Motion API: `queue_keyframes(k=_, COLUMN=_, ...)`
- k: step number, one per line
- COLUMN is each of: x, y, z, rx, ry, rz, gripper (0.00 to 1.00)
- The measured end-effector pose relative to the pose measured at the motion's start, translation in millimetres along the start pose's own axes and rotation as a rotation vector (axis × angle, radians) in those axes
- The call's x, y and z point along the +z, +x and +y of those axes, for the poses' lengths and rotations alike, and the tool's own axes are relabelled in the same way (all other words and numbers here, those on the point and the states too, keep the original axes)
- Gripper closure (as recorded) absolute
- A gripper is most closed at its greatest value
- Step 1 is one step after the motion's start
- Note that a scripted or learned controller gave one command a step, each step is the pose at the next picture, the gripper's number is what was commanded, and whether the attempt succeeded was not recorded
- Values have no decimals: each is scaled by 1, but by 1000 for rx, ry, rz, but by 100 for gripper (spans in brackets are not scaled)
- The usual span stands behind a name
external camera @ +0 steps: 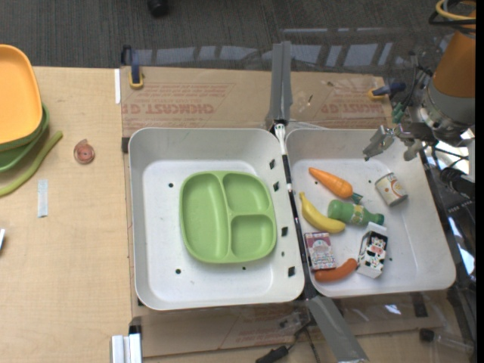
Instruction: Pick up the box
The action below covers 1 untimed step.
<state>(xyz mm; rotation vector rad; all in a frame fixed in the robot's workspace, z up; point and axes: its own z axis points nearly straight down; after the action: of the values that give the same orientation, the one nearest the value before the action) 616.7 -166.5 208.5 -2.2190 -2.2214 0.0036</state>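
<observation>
We see the hand hanging above the far right corner of the right bin, its two fingers spread apart and gripping nothing. The box, pink and white, lies flat near the front left of that bin, well apart from the hand. It sits just below a banana and touches an orange sausage-shaped toy. Beside it stands a small black-and-white carton. A carrot, a green bottle and a small can lie further back. The left bin holds a green divided plate.
</observation>
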Motion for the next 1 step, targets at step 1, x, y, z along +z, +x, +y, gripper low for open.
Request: queue_keyframes(k=1, x=-9, y=-1, z=0, rx=-2, ry=1, rz=-1, gripper=100)
